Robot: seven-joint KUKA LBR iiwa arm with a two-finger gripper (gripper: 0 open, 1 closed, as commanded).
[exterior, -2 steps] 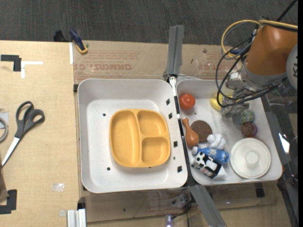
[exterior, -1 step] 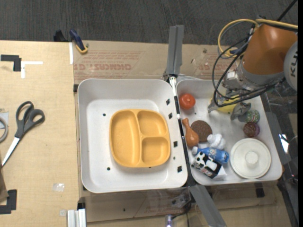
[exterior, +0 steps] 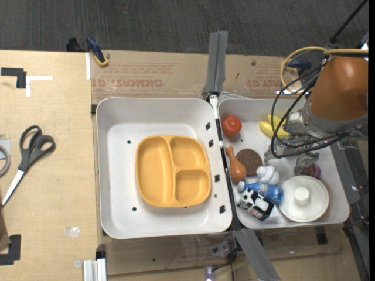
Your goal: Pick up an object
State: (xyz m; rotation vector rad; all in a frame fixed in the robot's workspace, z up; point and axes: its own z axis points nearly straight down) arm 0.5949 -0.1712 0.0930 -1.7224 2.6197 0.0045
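Observation:
The right bin (exterior: 337, 215) holds several small items: a red tomato (exterior: 232, 125), a yellow banana (exterior: 270, 127) partly under the arm, a brown round cookie (exterior: 250, 160), an orange drumstick-shaped toy (exterior: 235, 165), a white and blue figure (exterior: 269, 182), a black-and-white cow-patterned toy (exterior: 253, 200), a white round bowl (exterior: 303, 198) and a small purple piece (exterior: 308, 170). My gripper (exterior: 291, 147) hangs low over the bin's back middle, between the banana and the purple piece, wrapped in cables. Nothing shows held in it.
The left bin (exterior: 111, 174) carries a yellow divided plate (exterior: 173, 170). Scissors (exterior: 28, 152) lie on the wooden bench at far left. A grey bar (exterior: 215, 69) stands behind the seam between the bins. Black cables loop around the arm's wrist.

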